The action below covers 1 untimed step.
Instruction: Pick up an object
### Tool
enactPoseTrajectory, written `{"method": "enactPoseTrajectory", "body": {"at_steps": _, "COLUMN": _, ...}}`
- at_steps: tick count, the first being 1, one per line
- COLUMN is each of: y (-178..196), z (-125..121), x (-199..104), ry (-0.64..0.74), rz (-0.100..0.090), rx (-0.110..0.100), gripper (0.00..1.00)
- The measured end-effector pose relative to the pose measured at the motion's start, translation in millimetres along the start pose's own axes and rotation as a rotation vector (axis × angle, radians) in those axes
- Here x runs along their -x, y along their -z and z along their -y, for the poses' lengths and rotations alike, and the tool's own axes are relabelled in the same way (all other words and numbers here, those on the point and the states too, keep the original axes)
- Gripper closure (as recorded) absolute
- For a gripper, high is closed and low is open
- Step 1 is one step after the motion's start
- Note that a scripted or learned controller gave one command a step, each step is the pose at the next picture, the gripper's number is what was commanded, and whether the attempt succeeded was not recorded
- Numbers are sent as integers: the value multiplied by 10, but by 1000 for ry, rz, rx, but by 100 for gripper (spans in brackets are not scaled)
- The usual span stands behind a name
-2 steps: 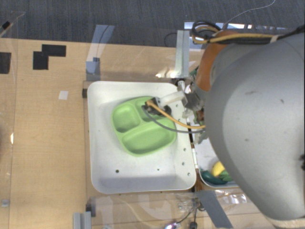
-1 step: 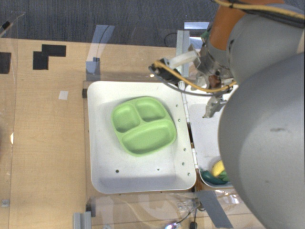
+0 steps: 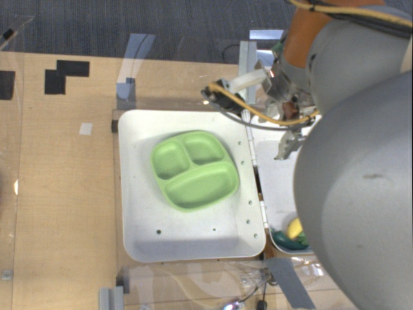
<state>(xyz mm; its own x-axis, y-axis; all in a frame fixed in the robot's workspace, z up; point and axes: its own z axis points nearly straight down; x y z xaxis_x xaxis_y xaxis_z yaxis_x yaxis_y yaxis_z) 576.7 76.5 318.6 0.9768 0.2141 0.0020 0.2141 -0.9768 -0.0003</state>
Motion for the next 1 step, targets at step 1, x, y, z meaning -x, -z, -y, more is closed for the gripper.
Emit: {"method": "enactPoseTrajectory", "body": {"at_steps": 1, "y": 950, "z": 142, "x": -242, "ry": -13, "rz": -1, "rx": 0, "gripper": 0}}
